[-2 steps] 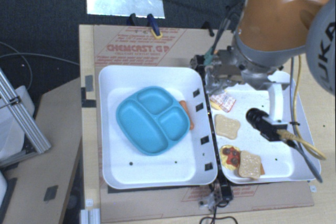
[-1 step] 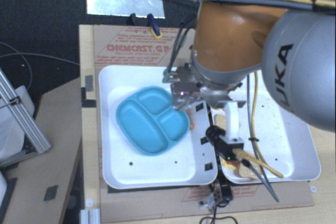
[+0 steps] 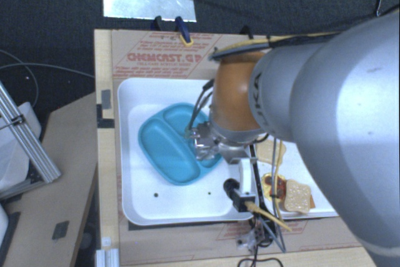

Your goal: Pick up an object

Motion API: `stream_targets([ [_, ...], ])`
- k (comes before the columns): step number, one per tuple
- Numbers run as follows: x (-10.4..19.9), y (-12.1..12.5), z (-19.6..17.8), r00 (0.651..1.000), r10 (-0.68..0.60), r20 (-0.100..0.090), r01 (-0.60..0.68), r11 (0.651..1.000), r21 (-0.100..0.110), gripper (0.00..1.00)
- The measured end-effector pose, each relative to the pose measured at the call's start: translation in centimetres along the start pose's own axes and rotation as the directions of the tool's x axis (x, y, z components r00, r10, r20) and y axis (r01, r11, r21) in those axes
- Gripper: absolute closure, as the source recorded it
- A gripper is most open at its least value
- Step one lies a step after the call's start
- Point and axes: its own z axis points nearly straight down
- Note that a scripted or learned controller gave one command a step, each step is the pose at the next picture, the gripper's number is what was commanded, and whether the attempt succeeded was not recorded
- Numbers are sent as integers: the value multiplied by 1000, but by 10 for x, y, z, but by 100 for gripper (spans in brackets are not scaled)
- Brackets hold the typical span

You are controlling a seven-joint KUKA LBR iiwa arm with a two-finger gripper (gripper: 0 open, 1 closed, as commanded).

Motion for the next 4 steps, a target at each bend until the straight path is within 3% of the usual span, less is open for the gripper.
stream_targets([
  [1,-22,64,15,1000,0,-4,0,1000,-17,100],
  [2,2,-8,-134,1000,-8,-12,8,1000,-28,100],
  [3,19,-32,-260,1000,-8,-11,8,1000,-29,100],
  [4,103,13,-201,1000,-11,-6,11,1000,-11,100],
])
